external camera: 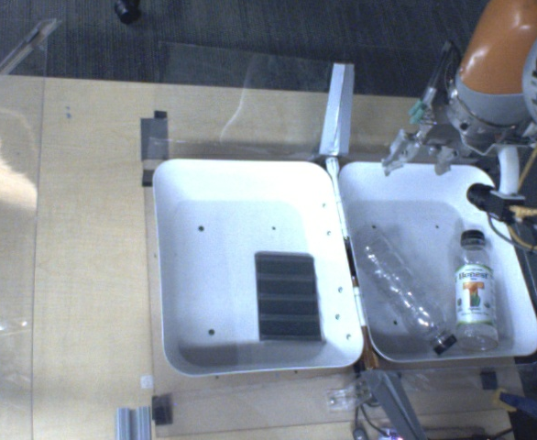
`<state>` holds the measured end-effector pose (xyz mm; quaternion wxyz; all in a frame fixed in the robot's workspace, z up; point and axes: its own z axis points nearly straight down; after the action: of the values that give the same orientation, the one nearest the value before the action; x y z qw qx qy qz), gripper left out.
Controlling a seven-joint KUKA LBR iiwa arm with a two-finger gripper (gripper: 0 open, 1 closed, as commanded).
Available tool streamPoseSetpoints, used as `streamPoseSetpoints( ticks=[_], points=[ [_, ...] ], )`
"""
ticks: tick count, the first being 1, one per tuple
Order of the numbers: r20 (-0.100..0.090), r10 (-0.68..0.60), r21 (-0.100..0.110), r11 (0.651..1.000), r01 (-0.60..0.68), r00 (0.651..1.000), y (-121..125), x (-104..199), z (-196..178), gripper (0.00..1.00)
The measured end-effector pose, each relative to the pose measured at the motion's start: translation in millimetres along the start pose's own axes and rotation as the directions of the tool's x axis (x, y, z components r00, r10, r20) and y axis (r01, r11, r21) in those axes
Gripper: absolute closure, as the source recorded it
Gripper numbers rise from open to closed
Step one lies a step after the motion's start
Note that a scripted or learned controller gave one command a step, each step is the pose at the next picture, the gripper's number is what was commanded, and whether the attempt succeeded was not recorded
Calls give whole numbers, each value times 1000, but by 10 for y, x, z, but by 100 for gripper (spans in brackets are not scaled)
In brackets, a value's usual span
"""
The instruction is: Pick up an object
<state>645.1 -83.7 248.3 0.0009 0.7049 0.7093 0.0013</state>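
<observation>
The gripper (406,154) hangs over the far edge of the right bin (406,204); whether it is open or closed cannot be told from this view, and nothing is seen held in it. A labelled bottle (475,291) lies near the bin's right wall, toward the near side from the gripper, its long axis running far to near with the cap at the far end. A clear plastic bottle (401,287) lies diagonally left of it. A dark ridged block (287,294) rests in the left bin (186,246).
</observation>
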Motion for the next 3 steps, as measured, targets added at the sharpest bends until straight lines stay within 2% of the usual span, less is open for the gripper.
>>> streamPoseSetpoints(
  ticks=[1,2,3],
  points=[
    [0,29,0,1000,-29,1000,-156,-438,1229,0],
    [2,-225,-8,974,225,974,-527,-166,1591,0],
    [2,-336,-7,942,336,942,-1075,-284,1574,0]
  ],
)
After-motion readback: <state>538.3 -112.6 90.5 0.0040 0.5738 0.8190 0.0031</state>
